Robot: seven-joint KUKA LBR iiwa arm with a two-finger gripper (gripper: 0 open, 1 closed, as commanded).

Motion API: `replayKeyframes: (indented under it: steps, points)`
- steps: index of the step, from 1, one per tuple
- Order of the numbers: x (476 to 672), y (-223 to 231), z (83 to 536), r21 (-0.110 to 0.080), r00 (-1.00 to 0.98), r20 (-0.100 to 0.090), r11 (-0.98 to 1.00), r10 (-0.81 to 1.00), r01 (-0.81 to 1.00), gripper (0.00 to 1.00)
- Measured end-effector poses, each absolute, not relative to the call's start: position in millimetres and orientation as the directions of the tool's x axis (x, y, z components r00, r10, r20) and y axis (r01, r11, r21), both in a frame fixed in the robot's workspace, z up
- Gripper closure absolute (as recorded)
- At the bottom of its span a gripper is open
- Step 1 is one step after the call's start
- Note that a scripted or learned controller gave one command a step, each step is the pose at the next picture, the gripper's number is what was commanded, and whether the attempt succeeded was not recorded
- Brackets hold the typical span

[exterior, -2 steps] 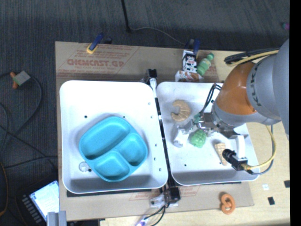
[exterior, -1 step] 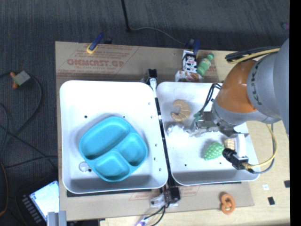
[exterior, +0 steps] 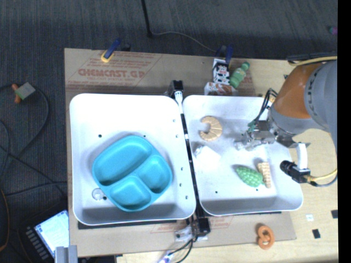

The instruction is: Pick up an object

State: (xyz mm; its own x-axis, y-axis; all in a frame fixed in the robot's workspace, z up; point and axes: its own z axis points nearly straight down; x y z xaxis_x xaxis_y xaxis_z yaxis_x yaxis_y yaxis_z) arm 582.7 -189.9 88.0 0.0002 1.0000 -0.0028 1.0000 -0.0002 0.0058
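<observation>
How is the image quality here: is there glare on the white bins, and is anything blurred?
In the camera view, the right bin looks washed out by bright light, with the green object casting only a faint shadow; the blue tray stays clear and well coloured; the gripper is small and soft, its details hard to read.

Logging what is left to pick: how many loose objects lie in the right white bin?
3: a tan croissant-shaped piece near its upper left, a green bumpy lump and a tan ridged stick side by side lower right. The arm may hide more.
</observation>
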Motion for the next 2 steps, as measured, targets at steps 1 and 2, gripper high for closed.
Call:
replayKeyframes:
  steps: [1,2]
  points:
    - [638.2,-224,88,0.008,-0.002,-0.004,0.002,1.000,1.000,1.00]
    - [669.5,-179,201,0.004,-0.003,-0.002,0.003,1.000,1.000,1.00]
